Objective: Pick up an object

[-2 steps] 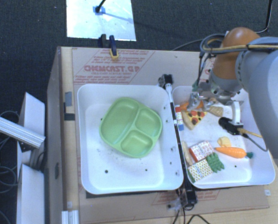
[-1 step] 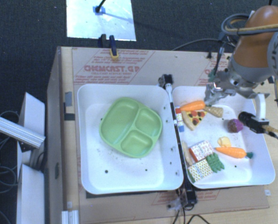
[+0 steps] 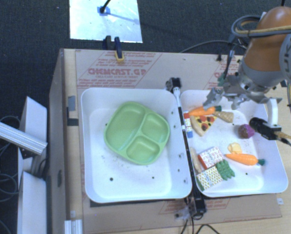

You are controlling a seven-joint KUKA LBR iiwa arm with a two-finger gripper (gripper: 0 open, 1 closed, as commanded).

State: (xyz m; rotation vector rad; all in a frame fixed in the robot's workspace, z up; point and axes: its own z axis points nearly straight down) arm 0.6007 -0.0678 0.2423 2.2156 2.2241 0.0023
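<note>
Right bin (image 3: 277, 179): carrot (image 3: 242, 158), pizza slice (image 3: 203, 124), plum (image 3: 246, 130). Left bin (image 3: 94, 179): green tray (image 3: 136, 132). Gripper (image 3: 222, 96) upper right, fingers spread wide, holding nothing.

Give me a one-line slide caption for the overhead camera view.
KUKA arm's gripper poised over the right bin of toy food, near a carrot and pizza slice; green divided plate in the left bin.

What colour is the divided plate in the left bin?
Light green divided plate, seen in the camera view.

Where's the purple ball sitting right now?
The purple ball lies in the right bin, toward its far right side, above the carrot and right of the pizza slice.
</note>
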